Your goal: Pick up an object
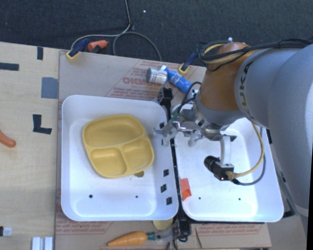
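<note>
Fingers (164, 132) stand apart with nothing between them, hanging over the seam where the two bins meet. The only likely thing to pick in the bins is the yellow plate (117, 146). It lies flat in the left bin (68, 196), just beside the fingers on the side away from the arm, its near edge close to them. A small dark bit (138, 174) peeps from under the plate's rim; what it is cannot be told.

A flat plate gives little to pinch from above, so the grasp should go for the raised rim. I would move off the seam and over the nearest rim, turn the wrist so one finger comes down inside a compartment and the other outside the edge, then close and lift straight. The plate looks light and slick, so a shallow bite may slip or tip it. The bin wall (171, 165) under the fingers is the main hazard, so clear it before descending. The right bin (257, 209), beneath the arm, holds nothing obvious to grasp.
</note>
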You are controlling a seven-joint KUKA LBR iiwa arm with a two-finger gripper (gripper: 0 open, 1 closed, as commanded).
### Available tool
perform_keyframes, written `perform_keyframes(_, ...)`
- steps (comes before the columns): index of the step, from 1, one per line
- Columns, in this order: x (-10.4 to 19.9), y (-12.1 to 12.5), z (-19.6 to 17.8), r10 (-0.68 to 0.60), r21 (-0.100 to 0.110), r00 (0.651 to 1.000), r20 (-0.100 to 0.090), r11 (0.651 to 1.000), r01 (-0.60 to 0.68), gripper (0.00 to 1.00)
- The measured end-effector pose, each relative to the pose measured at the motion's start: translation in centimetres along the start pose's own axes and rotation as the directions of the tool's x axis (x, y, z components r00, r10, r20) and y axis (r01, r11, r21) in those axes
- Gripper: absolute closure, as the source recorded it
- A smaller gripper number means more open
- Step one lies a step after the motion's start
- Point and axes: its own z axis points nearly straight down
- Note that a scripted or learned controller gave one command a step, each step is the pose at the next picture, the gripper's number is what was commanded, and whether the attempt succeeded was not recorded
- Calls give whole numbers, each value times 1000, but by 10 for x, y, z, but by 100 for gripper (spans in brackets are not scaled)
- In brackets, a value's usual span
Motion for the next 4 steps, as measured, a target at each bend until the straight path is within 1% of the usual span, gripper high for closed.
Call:
perform_keyframes(1, -51, -96, 1, 12, 1, 1000, 2, 1000, -12, 0)
perform_keyframes(2, -114, 2, -13, 7, -14, 1000, 7, 1000, -7, 0)
perform_keyframes(3, -104, 9, 80, 4, -1, 1000, 2, 1000, -4, 0)
perform_keyframes(4, -54, 77, -6, -1, -17, 1000, 3, 1000, 1, 0)
